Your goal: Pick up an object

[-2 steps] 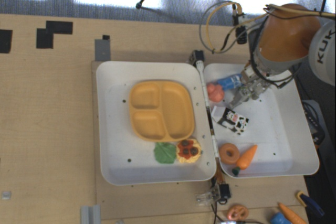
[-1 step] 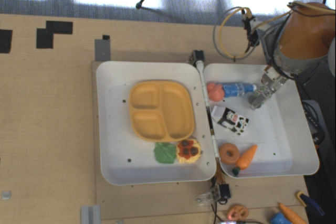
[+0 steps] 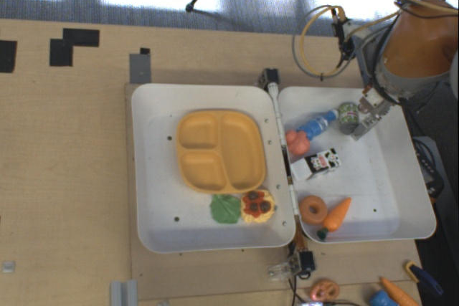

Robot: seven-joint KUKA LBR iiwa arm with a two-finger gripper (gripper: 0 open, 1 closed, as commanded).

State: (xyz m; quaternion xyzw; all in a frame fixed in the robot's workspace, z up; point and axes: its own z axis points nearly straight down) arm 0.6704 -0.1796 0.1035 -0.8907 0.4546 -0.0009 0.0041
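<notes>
The gripper (image 3: 371, 113) hangs low over the upper part of the right bin (image 3: 391, 215), and I cannot tell from this slant whether it is open or closed. Nothing is visibly held, so I judge the picking step is only at the approach.

Just beside the gripper, on its left, stands a small green-grey can (image 3: 348, 117), nearly touching it. A little further left lies a blue bottle (image 3: 317, 125), and beyond it a pink toy (image 3: 297, 142) against the bin's dividing wall. Below and left of the gripper is a black-and-white carton (image 3: 323, 163); well below, near the front wall, are a doughnut (image 3: 313, 209) and a carrot (image 3: 336, 214), touching each other.

The can seems the nearest candidate — the next move would call for a small shift left, centring over it, then going down and closing.

For room: the bin floor directly below and to the right of the gripper is bare, so there is space to move. The bin's back rim is close above the gripper, which leaves little margin there. The left bin (image 3: 147, 175), well away, holds a yellow divided plate (image 3: 219, 150).
</notes>
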